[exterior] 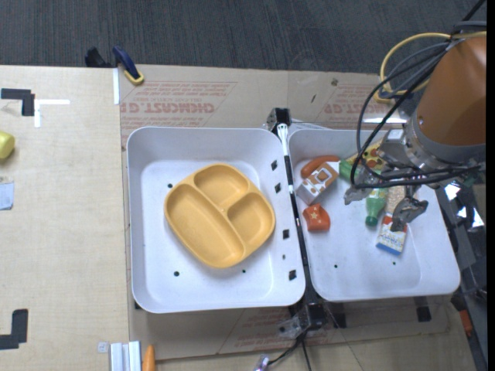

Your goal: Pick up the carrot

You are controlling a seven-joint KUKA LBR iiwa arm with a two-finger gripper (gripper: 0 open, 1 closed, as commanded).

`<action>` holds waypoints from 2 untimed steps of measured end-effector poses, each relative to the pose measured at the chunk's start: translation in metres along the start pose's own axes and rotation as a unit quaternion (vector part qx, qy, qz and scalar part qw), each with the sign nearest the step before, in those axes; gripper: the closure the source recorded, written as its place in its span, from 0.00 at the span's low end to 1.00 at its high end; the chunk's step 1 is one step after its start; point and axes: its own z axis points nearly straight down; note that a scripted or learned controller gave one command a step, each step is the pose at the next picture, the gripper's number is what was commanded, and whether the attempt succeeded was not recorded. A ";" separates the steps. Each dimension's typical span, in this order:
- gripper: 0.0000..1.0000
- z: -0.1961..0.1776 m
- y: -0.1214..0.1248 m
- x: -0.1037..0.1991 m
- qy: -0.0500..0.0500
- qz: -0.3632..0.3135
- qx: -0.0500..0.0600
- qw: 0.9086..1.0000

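The carrot is an orange piece lying at the far left of the right bin, close to the divider, with a small orange-and-white box overlapping its near side. My gripper hangs over the middle of the right bin, to the right of the carrot and apart from it. Its two grey fingers are spread, so it is open. A green bottle lies under the gap between them. The orange wrist band hides part of the bin's far right.
A red tomato sits near the divider, in front of the carrot. A blue-and-white packet lies right of centre. Yellow and green items crowd the far side. The left bin holds a yellow divided plate.
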 end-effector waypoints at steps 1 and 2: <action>0.00 0.050 -0.001 -0.043 0.000 -0.186 -0.001 0.983; 0.00 0.050 0.032 -0.092 0.000 -0.146 -0.002 0.989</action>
